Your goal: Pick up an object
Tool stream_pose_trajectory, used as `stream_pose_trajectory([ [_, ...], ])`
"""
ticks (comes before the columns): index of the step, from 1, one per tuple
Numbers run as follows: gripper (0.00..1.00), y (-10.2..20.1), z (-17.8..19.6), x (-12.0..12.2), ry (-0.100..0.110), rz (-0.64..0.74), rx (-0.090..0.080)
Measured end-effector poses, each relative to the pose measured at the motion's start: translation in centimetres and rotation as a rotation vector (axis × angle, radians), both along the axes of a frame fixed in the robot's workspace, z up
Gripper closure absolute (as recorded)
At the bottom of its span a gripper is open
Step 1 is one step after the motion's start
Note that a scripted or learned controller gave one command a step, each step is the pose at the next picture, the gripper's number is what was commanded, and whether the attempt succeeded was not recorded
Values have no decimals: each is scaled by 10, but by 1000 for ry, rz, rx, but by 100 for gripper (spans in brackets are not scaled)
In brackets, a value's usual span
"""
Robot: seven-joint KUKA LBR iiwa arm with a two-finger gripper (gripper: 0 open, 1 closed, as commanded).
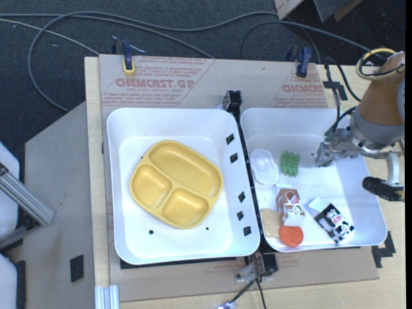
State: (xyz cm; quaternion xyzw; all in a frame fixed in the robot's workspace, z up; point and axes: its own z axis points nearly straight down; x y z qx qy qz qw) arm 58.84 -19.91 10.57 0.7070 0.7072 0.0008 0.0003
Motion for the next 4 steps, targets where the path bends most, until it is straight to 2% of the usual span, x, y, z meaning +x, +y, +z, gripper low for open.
stream_pose_trajectory([
  [1,100,-2,60,11,-7,1,-3],
  [2,100,-3,105,12,-5,1,-3],
  [4,100,114,117,1,4,7,3],
])
